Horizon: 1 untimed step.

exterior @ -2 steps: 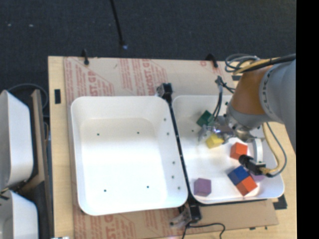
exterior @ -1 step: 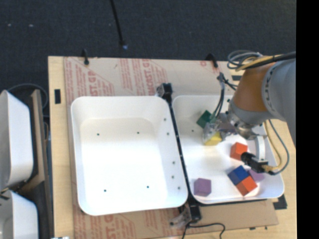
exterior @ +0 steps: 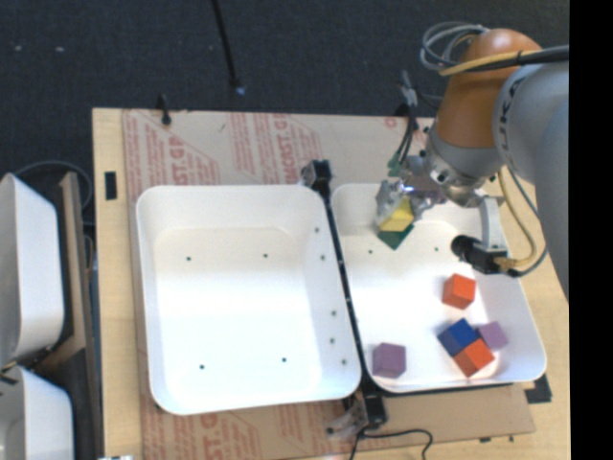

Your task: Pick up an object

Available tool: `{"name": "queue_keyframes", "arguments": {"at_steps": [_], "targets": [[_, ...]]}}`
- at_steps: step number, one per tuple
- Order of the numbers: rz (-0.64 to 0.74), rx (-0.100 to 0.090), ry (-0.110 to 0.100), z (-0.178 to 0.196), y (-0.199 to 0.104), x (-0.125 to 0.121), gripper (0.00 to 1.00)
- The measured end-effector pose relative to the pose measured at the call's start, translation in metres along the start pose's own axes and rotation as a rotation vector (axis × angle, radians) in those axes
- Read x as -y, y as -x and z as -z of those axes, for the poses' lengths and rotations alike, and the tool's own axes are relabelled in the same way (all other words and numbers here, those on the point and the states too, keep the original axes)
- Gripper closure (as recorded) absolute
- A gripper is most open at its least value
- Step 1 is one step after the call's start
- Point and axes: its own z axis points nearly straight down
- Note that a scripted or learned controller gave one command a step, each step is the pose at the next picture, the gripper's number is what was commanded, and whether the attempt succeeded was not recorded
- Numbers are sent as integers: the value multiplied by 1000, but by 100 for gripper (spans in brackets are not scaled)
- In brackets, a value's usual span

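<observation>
The arm (exterior: 517,94) is a smooth grey casting with a glossy orange band above the wrist, and it enters from the right and ends over the far left part of the right bin (exterior: 421,276). The gripper (exterior: 395,209) is a small metallic assembly with cables looped around it; a yellow-and-green block (exterior: 396,226) sits directly at its tips, tilted, with its yellow face up and its green face toward the near side. The fingers appear to be pinching this block, though the contact surfaces are small and partly hidden by the wrist. Both bins are shallow white trays with rounded corners and a smooth moulded finish, and they touch along a dark central seam. The left bin (exterior: 239,295) shows a bare floor marked by a few small dark dots. The right bin holds loose blocks with matte surfaces and squared edges: an orange cube (exterior: 459,291) toward the right, a purple cube (exterior: 388,358) near the front left corner, and a tight cluster at the front right made of a blue block (exterior: 457,336), a second orange block (exterior: 475,357) and a pale purple block (exterior: 493,333), all touching. The bins rest on a flat brown cardboard sheet (exterior: 230,147) printed with red lettering, laid on the bench.
</observation>
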Motion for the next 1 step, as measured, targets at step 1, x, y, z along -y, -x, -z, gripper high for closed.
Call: {"name": "queue_keyframes", "arguments": {"at_steps": [1], "targets": [[4,-3,-5,40,-118,-20,100]]}}
